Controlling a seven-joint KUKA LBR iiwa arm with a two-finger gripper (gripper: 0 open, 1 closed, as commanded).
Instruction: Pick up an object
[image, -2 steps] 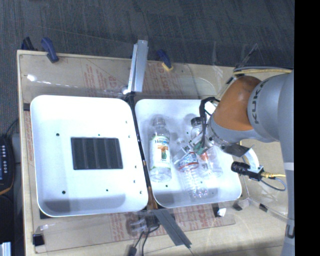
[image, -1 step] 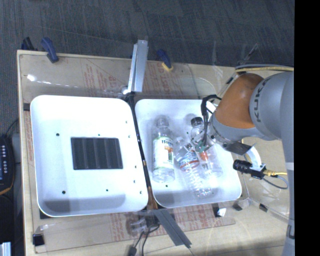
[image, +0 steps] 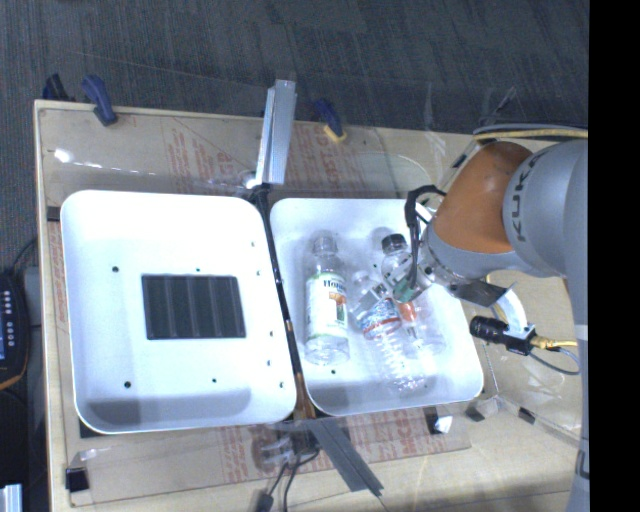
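The worktop (image: 60, 140) is a pale wooden board covered with a clear plastic sheet, and blue clamps (image: 98, 100) hold it at the far edge. On it stand 2 shallow white bins with rounded corners and smooth, slightly glossy walls. The left bin (image: 90, 220) carries a dark rectangular ribbed panel (image: 193, 306) in the middle of its floor. The right bin (image: 300, 225) holds clear plastic bottles.

The labelled bottle (image: 326, 300) lies along the left part of the right bin, with its cap toward the far wall and a white label with orange and green print around its body. A second clear bottle (image: 395, 345), crinkled and with a blue and red label, lies at a slant in the middle and right part of the same bin. A third small bottle with a dark cap (image: 392, 243) lies near the far wall, just beside the arm.

The grey arm with the orange band (image: 475, 205) reaches into the right bin from the right. The gripper (image: 405, 285) is low over the upper end of the crinkled bottle, probably touching it, while the labelled bottle lies apart to its left. The fingers are mixed with the transparent plastic, so I cannot tell if they are released or clenched.

A metal bar (image: 275, 130) rises at the far side between the 2 bins.
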